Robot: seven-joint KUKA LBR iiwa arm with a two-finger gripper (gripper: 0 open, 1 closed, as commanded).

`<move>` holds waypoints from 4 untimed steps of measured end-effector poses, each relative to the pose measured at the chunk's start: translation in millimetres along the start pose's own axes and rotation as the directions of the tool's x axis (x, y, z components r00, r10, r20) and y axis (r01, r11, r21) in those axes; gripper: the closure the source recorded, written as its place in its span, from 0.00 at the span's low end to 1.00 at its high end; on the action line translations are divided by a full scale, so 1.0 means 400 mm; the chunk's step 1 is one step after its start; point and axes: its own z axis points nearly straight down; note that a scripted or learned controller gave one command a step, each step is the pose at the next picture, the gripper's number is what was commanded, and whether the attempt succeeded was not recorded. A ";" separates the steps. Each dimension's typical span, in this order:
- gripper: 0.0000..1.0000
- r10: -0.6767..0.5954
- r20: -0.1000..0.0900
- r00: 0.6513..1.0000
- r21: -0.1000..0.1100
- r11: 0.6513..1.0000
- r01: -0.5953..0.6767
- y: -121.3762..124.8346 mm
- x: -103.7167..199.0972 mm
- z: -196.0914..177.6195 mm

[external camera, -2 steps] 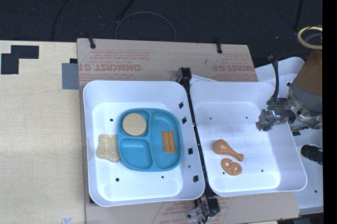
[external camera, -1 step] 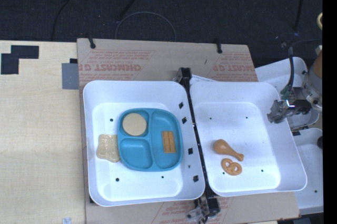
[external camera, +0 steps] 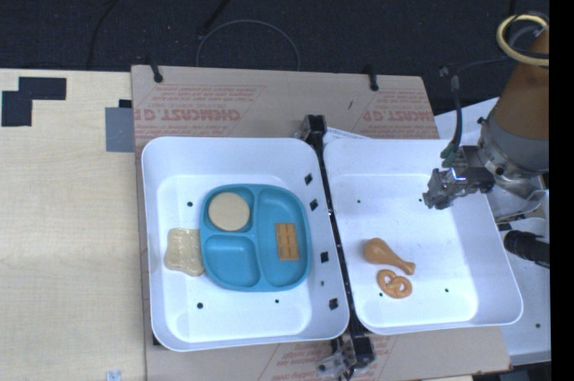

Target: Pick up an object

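Camera view: gripper (external camera: pixel 441 191) above right bin's (external camera: pixel 466 303) edge

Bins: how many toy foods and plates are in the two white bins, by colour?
Blue: 1, the divided plate
Tan or beige: 2, the round cookie and the pale bread piece
Orange-brown: 3, the cracker, the drumstick and the pretzel
Total: 6

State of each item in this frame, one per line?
Gripper: over right bin, holding nothing visible.
Drumstick: lying in right bin.
Pretzel: flat, beside drumstick.
Blue tray: in left bin.
Cookie: in tray compartment.
Cracker: in tray compartment.
Bread: beside tray.
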 end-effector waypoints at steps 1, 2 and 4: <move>1.00 0.000 0.000 1.000 0.001 1.000 0.000 0.014 0.147 -0.003; 1.00 0.002 0.001 1.000 0.001 1.000 -0.002 0.043 0.250 0.011; 1.00 0.001 0.001 1.000 0.000 1.000 -0.001 0.110 0.539 0.049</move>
